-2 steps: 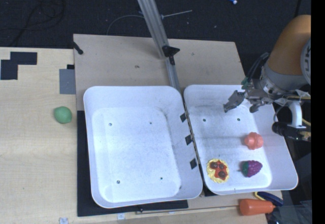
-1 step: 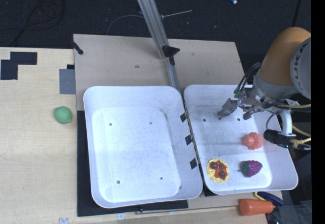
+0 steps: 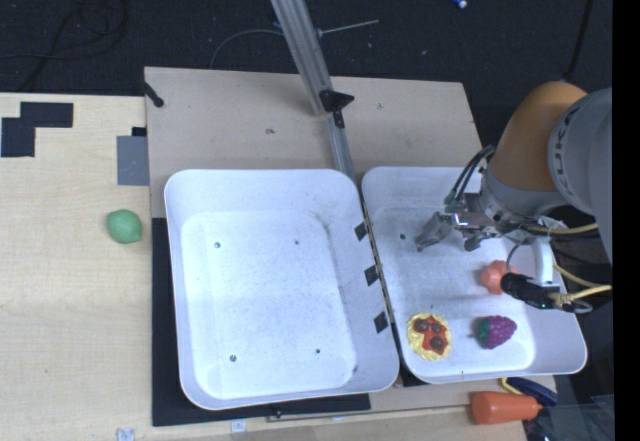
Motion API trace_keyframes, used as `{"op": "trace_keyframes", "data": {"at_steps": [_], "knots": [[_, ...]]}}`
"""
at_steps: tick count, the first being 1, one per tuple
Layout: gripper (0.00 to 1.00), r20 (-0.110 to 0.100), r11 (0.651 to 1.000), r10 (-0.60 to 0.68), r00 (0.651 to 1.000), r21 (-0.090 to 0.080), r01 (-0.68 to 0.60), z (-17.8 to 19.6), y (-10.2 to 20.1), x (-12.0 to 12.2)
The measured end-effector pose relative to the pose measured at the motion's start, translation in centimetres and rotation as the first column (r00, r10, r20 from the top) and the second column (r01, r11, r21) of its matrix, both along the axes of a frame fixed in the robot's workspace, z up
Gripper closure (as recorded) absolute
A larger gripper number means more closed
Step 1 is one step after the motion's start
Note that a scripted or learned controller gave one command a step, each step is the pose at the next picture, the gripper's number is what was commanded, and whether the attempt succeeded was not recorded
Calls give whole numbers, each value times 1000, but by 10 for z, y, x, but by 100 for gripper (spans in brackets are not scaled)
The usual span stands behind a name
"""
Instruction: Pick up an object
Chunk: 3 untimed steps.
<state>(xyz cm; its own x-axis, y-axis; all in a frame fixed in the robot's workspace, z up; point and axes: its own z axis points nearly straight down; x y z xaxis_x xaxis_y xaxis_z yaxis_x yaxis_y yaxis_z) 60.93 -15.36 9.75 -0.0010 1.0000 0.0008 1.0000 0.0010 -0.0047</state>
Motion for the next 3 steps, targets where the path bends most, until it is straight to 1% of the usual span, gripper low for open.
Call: {"op": "trace_keyframes", "data": {"at_steps": [1,3], "knots": [[100,5,1000,-2,1000,-1,2,13,-1,1],[100,8,1000,-2,1000,-2,2,106,-13,14]]}}
